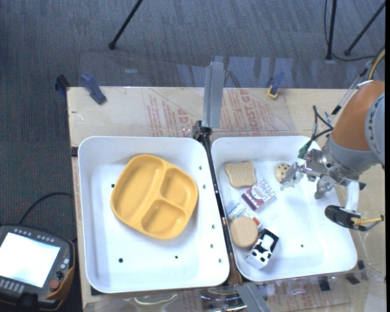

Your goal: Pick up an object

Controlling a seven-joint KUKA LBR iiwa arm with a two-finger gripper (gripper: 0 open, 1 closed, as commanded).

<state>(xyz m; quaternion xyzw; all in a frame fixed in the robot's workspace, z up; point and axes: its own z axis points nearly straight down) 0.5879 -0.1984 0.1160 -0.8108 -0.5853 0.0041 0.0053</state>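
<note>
On the floor at the far left lies a teach pendant (26, 262) with a lit pale screen. A blue clamp (91, 88) grips the bench's back left corner. The left bin (86, 174) holds one thing, a yellow divided plate (155, 195) with three compartments, lying flat near the middle of the bin. An upright grey metal post (213, 99) stands at the back, where the two bins meet. The right bin (292, 273) holds all the small pieces. A slice of toy toast (239, 173) lies towards its back left. A small pink and white packet (259, 194) lies just in front and to the right of the toast. A smaller blue and white packet (237, 211) lies nearer the left wall, close to a round tan bun (244, 232). Touching the bun at its front right is a black and white cow-patterned carton (263, 248), lying tilted. A chocolate-chip cookie (283, 171) lies at the back of the bin, right of the toast and well apart from the carton. Of the loose things, the cookie is nearest the gripper (307, 184), which hangs just to its right over the right half of this bin. Its two metal fingers (291, 177) are spread apart with nothing between them. A yellow clamp (273, 93) sits on the bench's back edge.
</note>
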